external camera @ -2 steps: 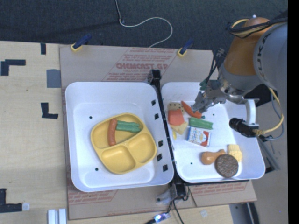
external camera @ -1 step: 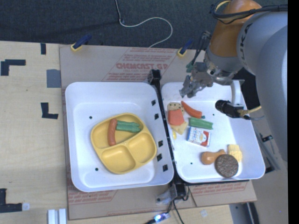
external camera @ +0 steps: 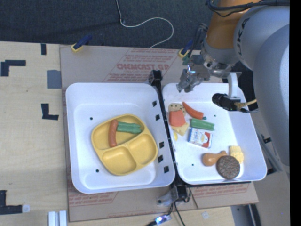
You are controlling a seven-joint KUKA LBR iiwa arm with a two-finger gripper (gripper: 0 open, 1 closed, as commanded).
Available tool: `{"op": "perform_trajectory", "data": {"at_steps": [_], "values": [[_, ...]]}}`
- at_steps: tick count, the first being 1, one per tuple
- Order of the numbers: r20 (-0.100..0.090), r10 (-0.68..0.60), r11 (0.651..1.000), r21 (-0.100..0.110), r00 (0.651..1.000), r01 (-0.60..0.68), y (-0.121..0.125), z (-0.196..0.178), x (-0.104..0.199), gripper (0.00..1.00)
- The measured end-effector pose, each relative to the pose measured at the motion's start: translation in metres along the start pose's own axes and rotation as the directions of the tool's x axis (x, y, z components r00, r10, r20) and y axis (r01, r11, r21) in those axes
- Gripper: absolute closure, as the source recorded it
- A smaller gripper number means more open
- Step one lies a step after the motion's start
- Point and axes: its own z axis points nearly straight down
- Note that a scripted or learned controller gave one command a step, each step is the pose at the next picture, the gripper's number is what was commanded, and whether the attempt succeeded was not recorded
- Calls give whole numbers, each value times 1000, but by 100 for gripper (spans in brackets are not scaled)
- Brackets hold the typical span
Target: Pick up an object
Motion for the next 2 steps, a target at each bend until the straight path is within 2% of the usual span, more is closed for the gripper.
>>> {"op": "perform_trajectory", "data": {"at_steps": [2], "values": [[2, 4, 1000, 2, 1000, -4, 1, 1, 5, 100]]}}
